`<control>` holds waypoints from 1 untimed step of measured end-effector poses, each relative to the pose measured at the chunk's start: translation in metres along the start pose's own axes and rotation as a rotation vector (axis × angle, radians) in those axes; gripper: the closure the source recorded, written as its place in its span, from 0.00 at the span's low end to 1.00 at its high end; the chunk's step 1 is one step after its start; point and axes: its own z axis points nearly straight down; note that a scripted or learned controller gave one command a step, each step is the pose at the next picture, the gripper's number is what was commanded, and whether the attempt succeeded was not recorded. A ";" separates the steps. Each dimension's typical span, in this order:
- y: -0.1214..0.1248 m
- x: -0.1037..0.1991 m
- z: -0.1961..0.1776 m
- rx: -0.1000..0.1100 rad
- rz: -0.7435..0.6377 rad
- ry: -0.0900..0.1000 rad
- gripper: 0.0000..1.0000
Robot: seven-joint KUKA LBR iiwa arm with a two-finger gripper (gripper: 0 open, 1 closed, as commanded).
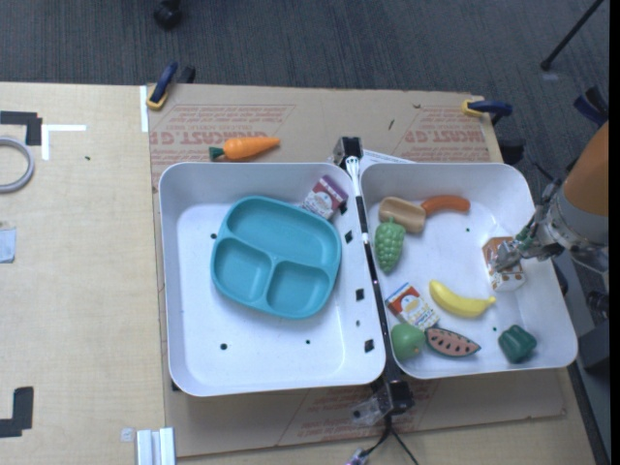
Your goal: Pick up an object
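two white bins on bench, side by side. left to right:

outside bins, on cardboard behind: toy carrot (246,147), lying flat, well apart from everything else.

left bin (184,289): teal divided plate (276,258) in middle, flat. small printed packet (325,198) at back right corner, just beside plate rim and near the divider.

right bin (441,174), contents in order: green grapes (389,244) near divider; bread roll (402,213) and sausage (445,202) at back, roll touching grapes or nearly so; small juice carton (414,307) lower down; green round fruit (407,339) at front, touching watermelon slice (452,342); banana (461,300) just above the slice; green pepper (517,343) at front right corner; small orange-and-white box (504,261) at right side of bin.

gripper (523,248) low over right side of right bin, down at the orange-and-white box, fingertips touching or just beside its right edge. cannot tell whether closed on it or how wide apart; too small and cluttered to resolve. no clear sight of box between fingertips, so not logged as held.

progress, as judgement: approach and descent look done, target most likely the orange-and-white box. box appears to rest on bin floor, not lifted. remaining: confirm closure, lift clear of bin. task not yet complete.
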 end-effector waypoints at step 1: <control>0.052 0.044 -0.090 0.018 -0.003 0.013 1.00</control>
